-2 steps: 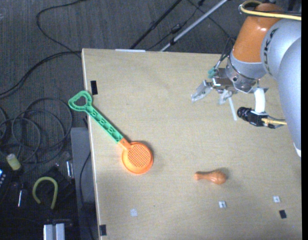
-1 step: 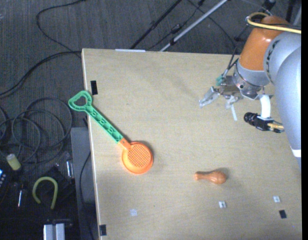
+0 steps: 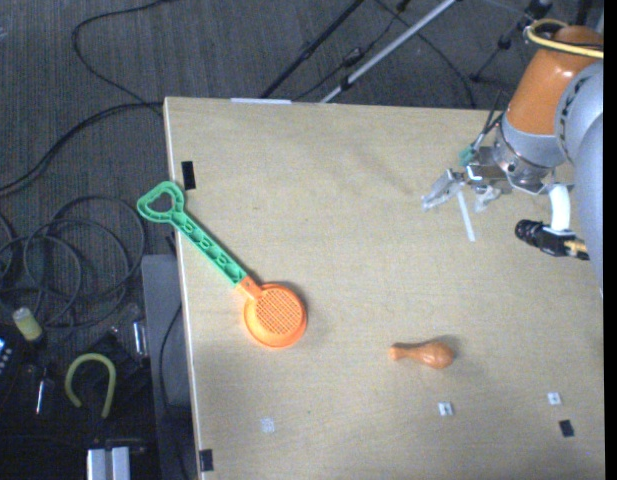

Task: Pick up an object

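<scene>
Fingers (image 3: 458, 200) of the gripper (image 3: 456, 204) stand spread wide with nothing between them, poised over the desk (image 3: 338, 168) at upper right. Well apart, a strainer (image 3: 233, 271) with a green handle lies at left, and a small orange drumstick (image 3: 424, 353) lies near the front.

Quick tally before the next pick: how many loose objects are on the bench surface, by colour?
Green-and-orange: 1, the strainer with a green handle and an orange mesh head
Plain orange: 1, the small drumstick-shaped toy
Total: 2
</scene>
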`<action>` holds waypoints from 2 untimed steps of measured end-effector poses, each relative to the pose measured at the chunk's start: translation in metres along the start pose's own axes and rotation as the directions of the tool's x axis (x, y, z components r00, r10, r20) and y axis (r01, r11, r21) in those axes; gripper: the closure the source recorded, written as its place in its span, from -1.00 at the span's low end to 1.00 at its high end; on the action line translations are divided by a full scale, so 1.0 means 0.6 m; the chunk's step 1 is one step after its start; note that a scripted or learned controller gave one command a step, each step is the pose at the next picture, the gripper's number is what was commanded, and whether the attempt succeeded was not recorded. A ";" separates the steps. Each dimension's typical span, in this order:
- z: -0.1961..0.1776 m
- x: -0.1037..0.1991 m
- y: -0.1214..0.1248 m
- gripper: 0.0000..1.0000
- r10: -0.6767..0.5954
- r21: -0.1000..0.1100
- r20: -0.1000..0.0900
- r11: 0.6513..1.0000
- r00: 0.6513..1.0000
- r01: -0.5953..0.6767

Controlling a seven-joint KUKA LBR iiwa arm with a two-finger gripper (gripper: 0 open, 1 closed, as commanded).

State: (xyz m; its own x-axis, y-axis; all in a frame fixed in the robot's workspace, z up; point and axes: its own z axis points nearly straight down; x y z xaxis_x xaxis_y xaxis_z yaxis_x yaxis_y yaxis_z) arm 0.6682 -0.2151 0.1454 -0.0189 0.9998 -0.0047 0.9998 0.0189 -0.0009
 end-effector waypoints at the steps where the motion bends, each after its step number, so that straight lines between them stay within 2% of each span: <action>1: 0.101 0.005 -0.013 -1.00 -0.745 -0.006 -0.002 0.667 0.667 0.745; 2: 0.038 0.063 -0.017 -1.00 -0.652 -0.007 -0.004 0.758 0.758 0.652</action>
State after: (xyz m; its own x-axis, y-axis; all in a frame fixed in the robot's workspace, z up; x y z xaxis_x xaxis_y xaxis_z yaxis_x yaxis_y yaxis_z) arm 0.6576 -0.1773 0.1223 -0.6663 0.7457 0.0006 0.7457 0.6663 0.0027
